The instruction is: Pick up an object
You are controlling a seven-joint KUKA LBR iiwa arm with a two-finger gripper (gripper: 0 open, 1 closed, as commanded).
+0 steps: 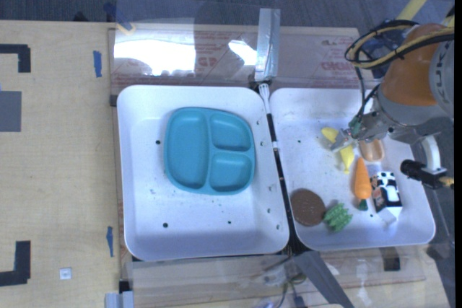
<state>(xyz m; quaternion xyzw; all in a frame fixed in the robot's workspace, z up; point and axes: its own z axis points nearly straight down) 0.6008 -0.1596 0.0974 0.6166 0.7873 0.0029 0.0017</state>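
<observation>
My gripper hangs low over the right bin, just above two yellow pieces near the bin's middle right. Beside it lies a tan rounded piece, partly under the wrist. An orange carrot lies below that, next to a black-and-white block. A brown round cookie and a green broccoli piece sit near the bin's front edge. Nothing visibly rises with the gripper.
The left bin bears a blue divided plate. A metal divider and clear sheet stand behind the bins. The arm's grey body and orange band cover the right bin's far right corner.
</observation>
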